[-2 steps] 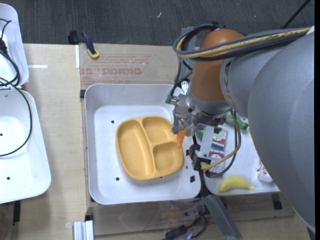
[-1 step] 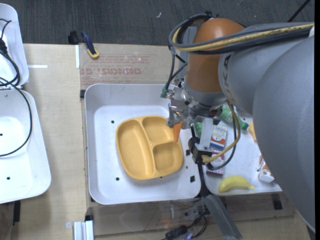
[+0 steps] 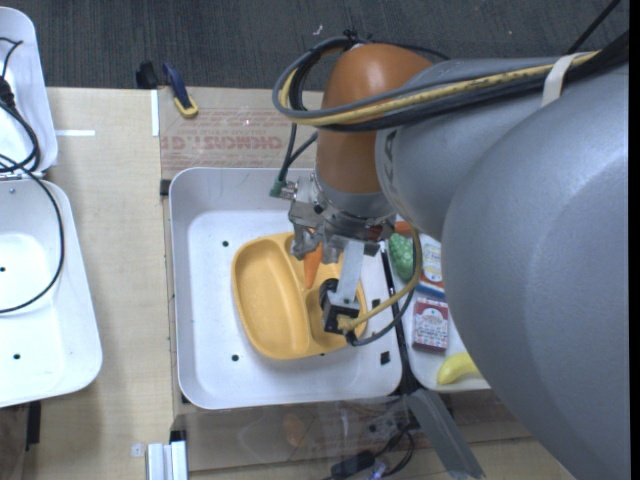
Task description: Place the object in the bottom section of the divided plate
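White bin [image 3: 200, 368] on counter [image 3: 110, 148], holding yellow divided plate [image 3: 268, 303]. End effector [image 3: 322, 268] low over plate's right part, grip state impossible to tell. Small orange object [image 3: 312, 264], carrot-like, at fingers: probably light, rigid, smooth; best pinched mid-length.

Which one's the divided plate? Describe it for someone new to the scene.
Find the white bin under the grey arm's orange band. The divided plate lies inside it, beneath the claw. It is the one big yellow oval dish, far larger than the small orange piece beside the claw.
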Controlling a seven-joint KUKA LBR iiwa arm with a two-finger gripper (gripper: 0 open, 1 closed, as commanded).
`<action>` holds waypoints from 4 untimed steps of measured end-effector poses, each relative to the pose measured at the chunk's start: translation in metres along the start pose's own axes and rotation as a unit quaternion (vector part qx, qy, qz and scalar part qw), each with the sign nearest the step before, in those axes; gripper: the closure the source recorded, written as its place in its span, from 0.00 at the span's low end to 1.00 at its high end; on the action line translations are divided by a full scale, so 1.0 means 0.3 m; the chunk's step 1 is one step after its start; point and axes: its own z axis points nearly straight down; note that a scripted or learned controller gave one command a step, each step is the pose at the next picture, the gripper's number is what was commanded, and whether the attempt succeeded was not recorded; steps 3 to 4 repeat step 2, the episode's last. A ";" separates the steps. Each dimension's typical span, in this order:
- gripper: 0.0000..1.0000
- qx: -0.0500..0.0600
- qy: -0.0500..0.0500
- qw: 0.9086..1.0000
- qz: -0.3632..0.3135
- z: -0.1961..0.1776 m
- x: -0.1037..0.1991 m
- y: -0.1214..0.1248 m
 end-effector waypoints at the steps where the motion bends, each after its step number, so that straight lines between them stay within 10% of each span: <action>1: 1.00 -0.001 0.000 0.998 -0.056 -0.069 0.143 -0.144; 2: 0.00 -0.001 0.000 0.998 -0.055 -0.069 0.143 -0.144; 4: 0.00 -0.001 0.000 0.998 -0.055 -0.069 0.143 -0.144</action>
